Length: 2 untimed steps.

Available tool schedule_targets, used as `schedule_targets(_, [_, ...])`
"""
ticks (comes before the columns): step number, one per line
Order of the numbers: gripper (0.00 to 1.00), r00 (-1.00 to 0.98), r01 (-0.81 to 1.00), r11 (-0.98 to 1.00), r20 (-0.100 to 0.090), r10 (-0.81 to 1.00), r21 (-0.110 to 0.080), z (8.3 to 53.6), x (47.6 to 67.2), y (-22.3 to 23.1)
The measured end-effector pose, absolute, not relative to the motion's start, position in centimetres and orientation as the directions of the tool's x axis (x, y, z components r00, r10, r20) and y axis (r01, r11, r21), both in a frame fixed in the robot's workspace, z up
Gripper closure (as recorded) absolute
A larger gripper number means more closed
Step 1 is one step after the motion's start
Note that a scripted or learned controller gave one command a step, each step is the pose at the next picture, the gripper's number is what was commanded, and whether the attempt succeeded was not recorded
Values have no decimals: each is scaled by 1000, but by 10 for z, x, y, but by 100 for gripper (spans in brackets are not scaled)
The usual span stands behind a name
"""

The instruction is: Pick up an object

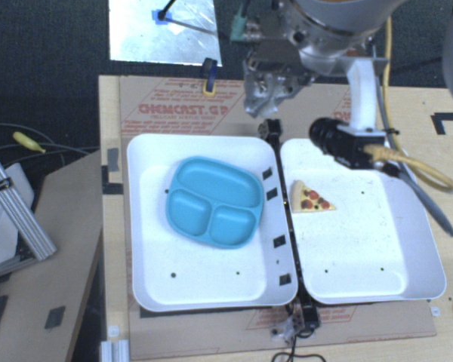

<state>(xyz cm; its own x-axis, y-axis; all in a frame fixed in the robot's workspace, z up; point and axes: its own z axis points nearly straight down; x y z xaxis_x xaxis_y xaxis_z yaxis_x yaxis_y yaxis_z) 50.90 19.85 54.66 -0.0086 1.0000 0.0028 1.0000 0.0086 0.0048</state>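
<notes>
A blue divided plate lies in the left white bin. A small pizza slice toy lies near the left wall of the right white bin. My gripper hangs high above the far end of the divider between the bins, well clear of both objects. I see nothing held under it.
A black cylindrical part with a yellow hose reaches over the far side of the right bin. Black clips run down the divider. A blue and yellow clamp sits on the cardboard behind the left bin.
</notes>
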Motion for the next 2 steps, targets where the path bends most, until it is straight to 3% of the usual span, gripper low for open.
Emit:
schedule_targets(1, [100,-8,1000,8,-1,1000,-4,484,505,237])
schedule_targets(2, [100,8,1000,-8,-4,1000,-4,422,530,149])
